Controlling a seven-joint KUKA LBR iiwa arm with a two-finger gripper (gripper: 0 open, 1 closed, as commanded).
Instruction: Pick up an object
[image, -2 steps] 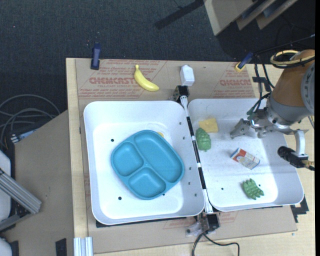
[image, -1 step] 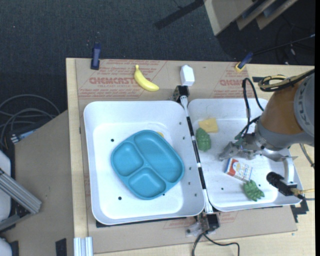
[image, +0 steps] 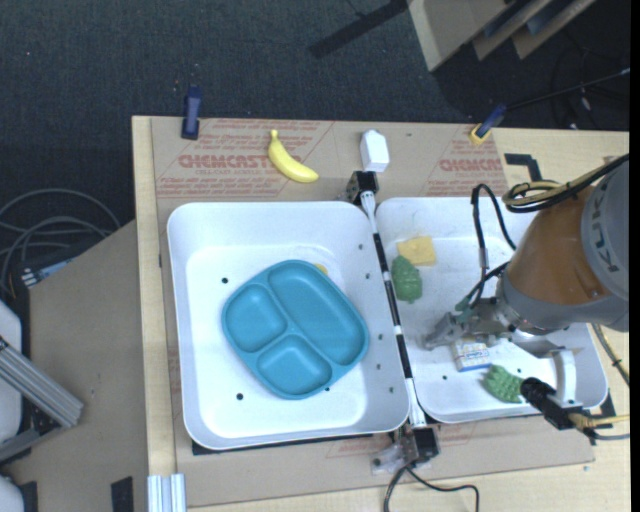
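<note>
One tool (image: 452, 330) hangs low over the right bin (image: 445, 395), at the end of the grey arm (image: 560, 265) with its orange band, and we cannot tell whether it is open or closed. Just beside the tool, on the side toward the bin's front rim, we see a small white packet (image: 470, 356) with blue print lying flat on the bin floor; whether the tool touches it we cannot tell. A little farther that way and toward the arm's side lies a knobbly green toy (image: 503, 383), near the front rim and apart from the packet. On the other side of the tool, toward the back rim, a second green toy (image: 407, 279) rests close to the wall that the two bins share. A yellow piece (image: 417, 250) sits just behind it, touching it or nearly so. Across that shared wall from the tool, in the left bin (image: 200, 250), we find a blue sectioned plate (image: 292, 327) with three compartments, lying flat in the middle, and a small yellow bit (image: 320, 268) peeps out at its far edge. Far from the tool, past the back rims, the table (image: 230, 165) carries a banana (image: 290, 160) and a white block (image: 375, 150), with a blue clip (image: 191, 112) and a blue-and-yellow clip (image: 487, 124) at the table's far edge.
</note>
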